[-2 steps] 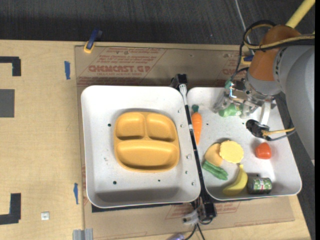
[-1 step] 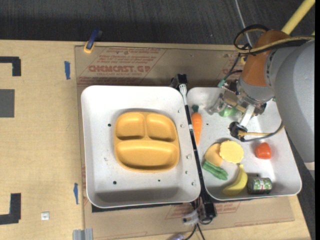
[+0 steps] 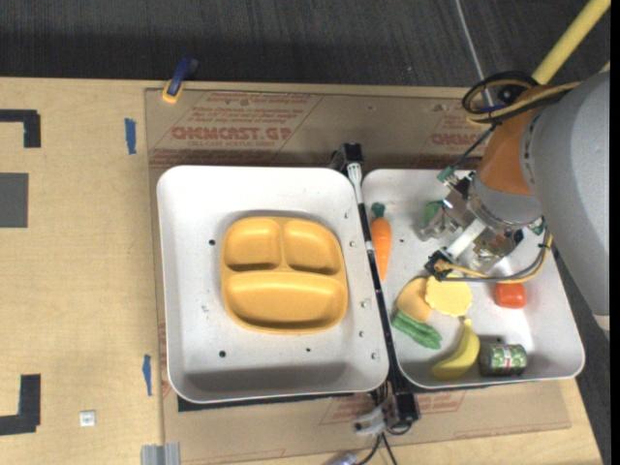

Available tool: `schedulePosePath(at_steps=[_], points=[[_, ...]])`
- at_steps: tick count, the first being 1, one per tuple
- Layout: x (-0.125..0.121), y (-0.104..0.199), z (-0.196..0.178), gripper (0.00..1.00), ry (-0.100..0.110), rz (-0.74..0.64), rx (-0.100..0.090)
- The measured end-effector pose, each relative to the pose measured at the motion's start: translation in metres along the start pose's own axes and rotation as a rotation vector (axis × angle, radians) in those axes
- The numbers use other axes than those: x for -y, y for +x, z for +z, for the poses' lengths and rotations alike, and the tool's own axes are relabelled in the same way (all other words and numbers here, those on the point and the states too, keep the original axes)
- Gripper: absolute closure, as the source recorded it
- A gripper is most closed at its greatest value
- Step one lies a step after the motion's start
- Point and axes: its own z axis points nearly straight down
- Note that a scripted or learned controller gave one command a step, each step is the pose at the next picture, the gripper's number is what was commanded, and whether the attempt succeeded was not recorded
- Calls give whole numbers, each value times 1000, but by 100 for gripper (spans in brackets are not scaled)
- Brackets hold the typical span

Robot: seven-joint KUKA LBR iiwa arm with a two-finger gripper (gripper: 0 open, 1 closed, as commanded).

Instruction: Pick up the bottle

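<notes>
Approach step: tool above right bin, bottle not yet gripped.

Bottle (image 3: 504, 358) lies on its side at the near edge of the right bin (image 3: 567, 342), just beside the banana (image 3: 461, 352). Farther back, the tool (image 3: 463, 243) hangs over the yellow disc (image 3: 449, 299); whether its fingers are spread I cannot tell. Next move, likely: shift nearer, descend over the bottle.

Gripper (image 3: 455, 235) above right bin (image 3: 562, 327)
</notes>
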Motion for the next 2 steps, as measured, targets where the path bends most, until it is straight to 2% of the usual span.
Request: schedulePosePath(at_steps=[1,2], points=[[3,48,-99,0,0,11,1],[1,21,-50,0,3,156,4]])
